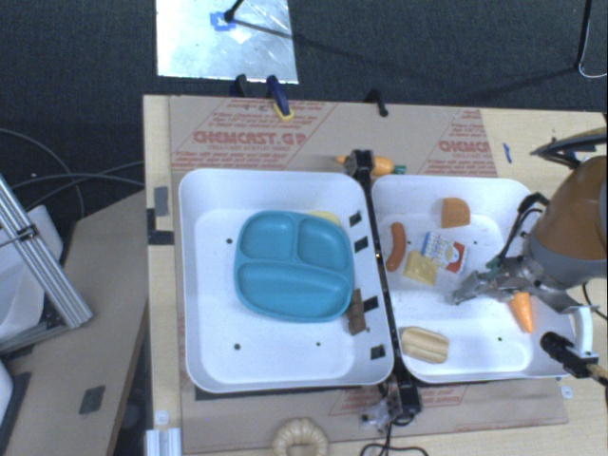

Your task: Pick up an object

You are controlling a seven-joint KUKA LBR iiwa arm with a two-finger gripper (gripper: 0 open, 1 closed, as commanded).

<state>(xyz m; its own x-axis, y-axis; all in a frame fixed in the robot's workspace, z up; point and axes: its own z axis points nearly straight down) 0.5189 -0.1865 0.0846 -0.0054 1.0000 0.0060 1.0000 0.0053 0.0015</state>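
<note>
Inside the right bin (513,361), the carrot (522,311) is seen touching the gripper (465,293) on its right, long axis roughly upright in view; finger state apparently cannot be told.

Dark carpet floor (76,55), shiny metal sheet (226,27) on it up top, black cables (57,174) trailing left, aluminium frame (33,264) at left edge.
</note>
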